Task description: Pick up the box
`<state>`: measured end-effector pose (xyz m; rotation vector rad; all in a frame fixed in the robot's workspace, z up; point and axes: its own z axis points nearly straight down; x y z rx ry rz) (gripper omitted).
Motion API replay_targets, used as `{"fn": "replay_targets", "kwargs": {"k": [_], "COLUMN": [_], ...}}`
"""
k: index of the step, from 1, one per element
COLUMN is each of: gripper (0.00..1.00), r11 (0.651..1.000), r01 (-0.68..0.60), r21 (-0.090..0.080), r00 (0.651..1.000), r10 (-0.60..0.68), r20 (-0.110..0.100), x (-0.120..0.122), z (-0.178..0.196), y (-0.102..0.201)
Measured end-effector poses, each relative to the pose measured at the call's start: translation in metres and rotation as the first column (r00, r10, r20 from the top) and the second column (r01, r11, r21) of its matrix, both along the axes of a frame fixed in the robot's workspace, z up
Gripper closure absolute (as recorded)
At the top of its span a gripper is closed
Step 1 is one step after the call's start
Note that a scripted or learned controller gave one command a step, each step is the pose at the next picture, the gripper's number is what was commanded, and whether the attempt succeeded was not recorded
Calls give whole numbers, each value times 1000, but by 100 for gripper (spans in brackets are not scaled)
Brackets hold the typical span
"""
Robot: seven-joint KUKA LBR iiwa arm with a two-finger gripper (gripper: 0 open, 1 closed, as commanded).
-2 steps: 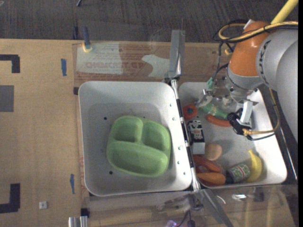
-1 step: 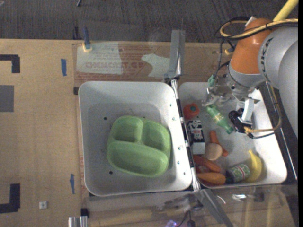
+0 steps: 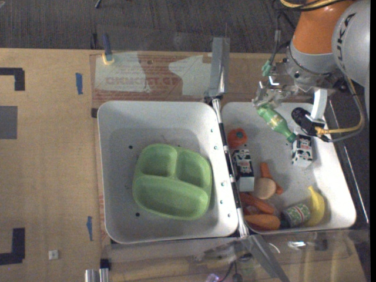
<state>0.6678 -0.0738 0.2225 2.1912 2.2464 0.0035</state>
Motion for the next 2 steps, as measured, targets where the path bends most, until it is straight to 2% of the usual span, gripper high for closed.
{"fn": "replay_targets", "kwargs": {"k": [1,2], "gripper": [100,100], "r11": [1000,994], "r01": [-21,111], "r21": [0,1], "r00": [1000,994], "r10": [21,-111], "r20": [0,-7], "x": [-9,-6], "z": [49,-35], "y": [13,23]}}
